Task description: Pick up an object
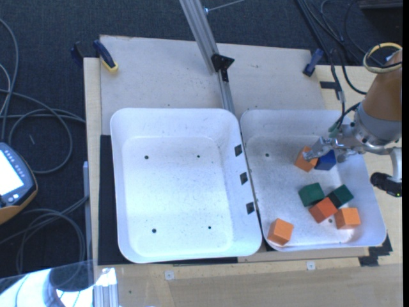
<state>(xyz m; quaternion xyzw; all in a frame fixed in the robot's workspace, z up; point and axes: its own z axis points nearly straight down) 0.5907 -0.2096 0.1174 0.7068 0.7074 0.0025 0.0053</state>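
Observation:
Several small blocks lie in the right bin (255,171). An orange block (305,161) and a blue block (326,162) sit side by side near the bin's upper middle. My gripper (324,148) hangs low right over these two, reaching in from the right. Its tip overlaps the blue block's top edge, and I cannot make out whether it touches either block. Lower down are a green block (310,193), a dark green block (342,195), a red-orange block (323,209) and an orange block (347,218). Another orange block (280,231) rests near the front wall.
The left bin (172,184) stands beside the right one, with a shared wall between them. A slanted metal rail (204,37) crosses the bench at the back. Blue clamps (105,55) grip the board's far corners. Cables lie on the floor at left.

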